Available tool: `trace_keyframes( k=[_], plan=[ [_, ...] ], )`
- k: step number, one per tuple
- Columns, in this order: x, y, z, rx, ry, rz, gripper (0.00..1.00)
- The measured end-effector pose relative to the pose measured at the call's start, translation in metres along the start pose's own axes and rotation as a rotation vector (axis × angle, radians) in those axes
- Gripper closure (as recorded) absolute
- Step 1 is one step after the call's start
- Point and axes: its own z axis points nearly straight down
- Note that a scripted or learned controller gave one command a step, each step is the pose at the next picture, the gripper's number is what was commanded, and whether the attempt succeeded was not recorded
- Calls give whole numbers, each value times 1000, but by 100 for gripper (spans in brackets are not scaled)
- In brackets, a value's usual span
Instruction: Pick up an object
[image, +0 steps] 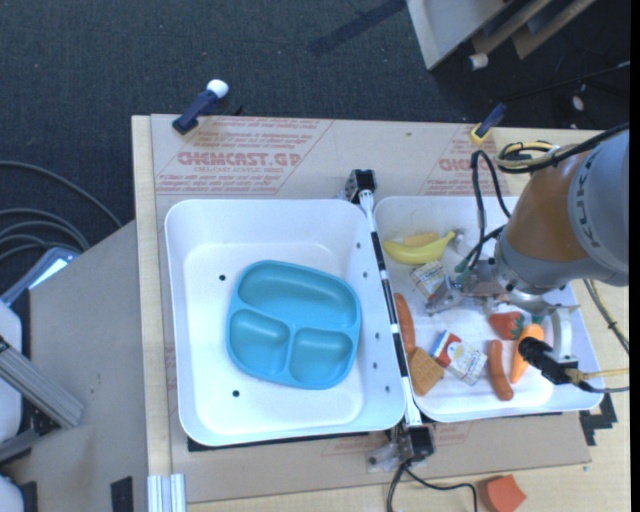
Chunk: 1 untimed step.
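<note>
Yellow plastic banana (418, 246) lies lengthwise left-to-right, tip rightward, up-left of the claw (478, 283); whether that claw grips anything I cannot tell

- yellow banana (418, 246) lying flat, far end of right bin (480, 405)
- long sausage (404, 321) along left wall
- cracker (426, 373) near front-left
- small red-white packet (459, 357) mid-bin
- sausage (497, 369) and carrot (524, 357) front right
</note>
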Motion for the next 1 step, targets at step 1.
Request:
trace_keyframes(
  k=[1],
  plan=[
    [1, 1, -10, -3, 1, -1, 100]
  ],
)
